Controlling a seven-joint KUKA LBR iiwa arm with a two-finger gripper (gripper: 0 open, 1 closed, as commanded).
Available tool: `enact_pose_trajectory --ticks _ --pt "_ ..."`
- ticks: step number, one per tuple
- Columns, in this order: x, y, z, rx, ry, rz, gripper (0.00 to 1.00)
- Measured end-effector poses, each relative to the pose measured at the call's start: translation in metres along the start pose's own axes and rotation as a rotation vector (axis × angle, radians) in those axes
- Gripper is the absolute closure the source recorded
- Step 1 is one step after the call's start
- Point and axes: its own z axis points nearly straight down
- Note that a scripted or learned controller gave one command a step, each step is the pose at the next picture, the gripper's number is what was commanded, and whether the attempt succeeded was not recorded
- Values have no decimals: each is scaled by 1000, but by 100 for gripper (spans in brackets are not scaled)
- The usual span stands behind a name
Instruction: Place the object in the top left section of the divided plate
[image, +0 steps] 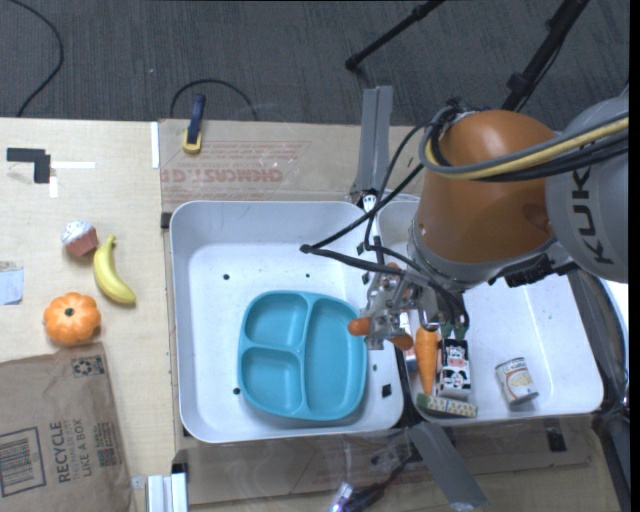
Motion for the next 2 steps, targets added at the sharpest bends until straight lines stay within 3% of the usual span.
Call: enact_pose_trajectory --ticks 1,2 --pt "-1 107 -12 0 0 -157 100" --pt "4 53 20 1 3 -73 100"
